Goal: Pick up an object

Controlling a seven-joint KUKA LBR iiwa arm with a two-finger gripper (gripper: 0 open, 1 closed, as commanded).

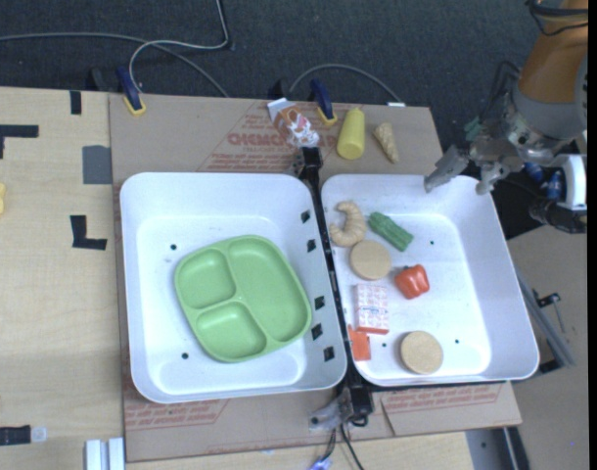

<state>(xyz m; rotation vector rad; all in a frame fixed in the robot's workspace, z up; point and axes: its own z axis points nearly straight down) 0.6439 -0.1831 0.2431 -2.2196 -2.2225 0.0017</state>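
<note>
red pepper (411,281) and other bits lying in right bin (494,262); hand (459,175) open at far rim, approach step; next needs descent onto one.

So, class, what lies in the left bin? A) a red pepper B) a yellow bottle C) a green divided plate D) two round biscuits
C: the green divided plate lies in the left bin, while the small food items sit in the right bin.
</note>
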